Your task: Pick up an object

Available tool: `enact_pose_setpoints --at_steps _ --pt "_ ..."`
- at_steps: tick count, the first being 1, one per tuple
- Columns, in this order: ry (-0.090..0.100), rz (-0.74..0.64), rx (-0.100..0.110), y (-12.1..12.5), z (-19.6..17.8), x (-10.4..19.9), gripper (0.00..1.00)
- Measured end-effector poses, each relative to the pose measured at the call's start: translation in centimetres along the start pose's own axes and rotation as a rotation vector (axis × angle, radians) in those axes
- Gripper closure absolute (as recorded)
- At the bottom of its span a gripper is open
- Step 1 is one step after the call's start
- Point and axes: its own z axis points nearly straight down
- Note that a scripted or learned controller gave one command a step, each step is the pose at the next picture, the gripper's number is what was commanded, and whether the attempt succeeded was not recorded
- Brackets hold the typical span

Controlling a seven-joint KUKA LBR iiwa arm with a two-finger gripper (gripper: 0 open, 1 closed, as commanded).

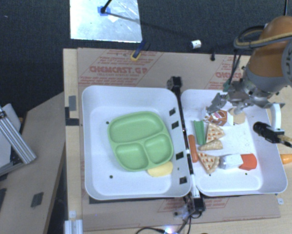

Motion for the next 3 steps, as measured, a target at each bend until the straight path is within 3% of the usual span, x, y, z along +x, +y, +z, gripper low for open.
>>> enact_pose_setpoints --at_steps 1,3 --pt "-0.001 -0.002 -0.013 0.3 -0.7 0.0 0.0" --pt "-0.001 0.0 -0.01 0.7 8.1 0.7 0.0"
